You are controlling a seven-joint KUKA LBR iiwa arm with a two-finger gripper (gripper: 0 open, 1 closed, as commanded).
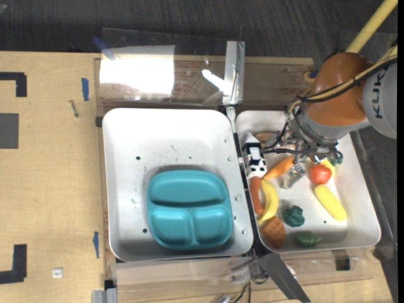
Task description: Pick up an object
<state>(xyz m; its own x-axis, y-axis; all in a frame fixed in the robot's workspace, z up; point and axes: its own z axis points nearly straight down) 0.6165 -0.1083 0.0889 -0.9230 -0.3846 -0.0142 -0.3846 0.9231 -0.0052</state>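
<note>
Meanwhile, the gripper (295,172), its state impossible to tell, hovers just left of the tomato (320,174).

Tan wooden bench (44,169), black tape marks (16,84), dark floor (189,8) beyond

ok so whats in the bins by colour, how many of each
Teal: 1, the divided tray in the left bin
Yellow: 2, the banana and the corn cob
Red: 1, the tomato
Orange: 2, the carrot and a rough orange piece
Green: 2, the broccoli and a leafy piece
Black and white: 1, a small toy
Total: 9 that I can tell apart
</note>
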